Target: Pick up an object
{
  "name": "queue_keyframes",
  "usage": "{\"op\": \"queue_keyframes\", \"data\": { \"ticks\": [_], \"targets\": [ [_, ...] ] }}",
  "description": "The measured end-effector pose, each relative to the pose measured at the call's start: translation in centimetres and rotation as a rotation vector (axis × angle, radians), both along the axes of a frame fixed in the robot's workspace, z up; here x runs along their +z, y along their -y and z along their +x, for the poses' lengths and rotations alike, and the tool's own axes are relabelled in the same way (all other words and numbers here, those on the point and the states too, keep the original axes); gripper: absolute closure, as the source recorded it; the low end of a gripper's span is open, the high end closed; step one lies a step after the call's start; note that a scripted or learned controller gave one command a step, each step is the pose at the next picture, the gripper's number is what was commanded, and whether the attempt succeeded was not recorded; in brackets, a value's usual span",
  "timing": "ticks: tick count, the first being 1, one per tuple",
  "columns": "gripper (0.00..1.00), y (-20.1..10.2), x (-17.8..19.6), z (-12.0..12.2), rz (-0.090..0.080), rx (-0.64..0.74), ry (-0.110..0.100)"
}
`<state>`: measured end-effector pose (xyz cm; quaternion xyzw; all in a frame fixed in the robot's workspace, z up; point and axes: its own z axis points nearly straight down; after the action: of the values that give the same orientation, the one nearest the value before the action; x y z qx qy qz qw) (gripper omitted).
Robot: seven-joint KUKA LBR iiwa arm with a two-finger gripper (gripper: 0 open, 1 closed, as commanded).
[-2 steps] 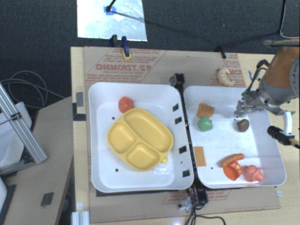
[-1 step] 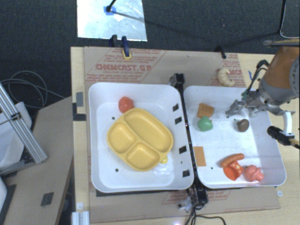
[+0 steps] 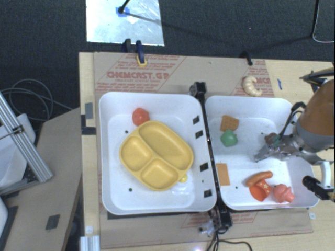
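White plastic, two shallow bins side by side on the desk.

Left bin, centre-left of the frame: yellow divided plate; red ball just beside the plate's upper edge.

Right bin, centre-right of the frame: tan waffle piece touching or just above a green round toy; flat orange card near the dividing wall; red sausage, red pepper and pink toy clustered along the lower edge.

Outside the bins: pale croissant on the desk, upper right.

Jaws: low over the middle of the right bin, at the end of the grey arm entering from the right edge. Whether open or shut cannot be told; nothing is seen held.

Step in hand, as judged: approach, no grasp yet. Nearest candidates are the sausage and pepper, below the jaws in frame. Next move calls for centring over one item, descending and closing squarely; the crowded cluster risks a nudge instead of a grip.
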<state>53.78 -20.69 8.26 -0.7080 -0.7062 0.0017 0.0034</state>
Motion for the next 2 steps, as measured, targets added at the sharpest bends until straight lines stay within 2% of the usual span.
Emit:
{"op": "queue_keyframes", "data": {
  "ticks": [1, 2],
  "targets": [
    [0.00, -0.1, 0.3, 6.9, -0.005, 0.010, 0.015],
    [1.00, -0.1, 1.4, 6.7, -0.004, 0.008, 0.014]
  ]
}}
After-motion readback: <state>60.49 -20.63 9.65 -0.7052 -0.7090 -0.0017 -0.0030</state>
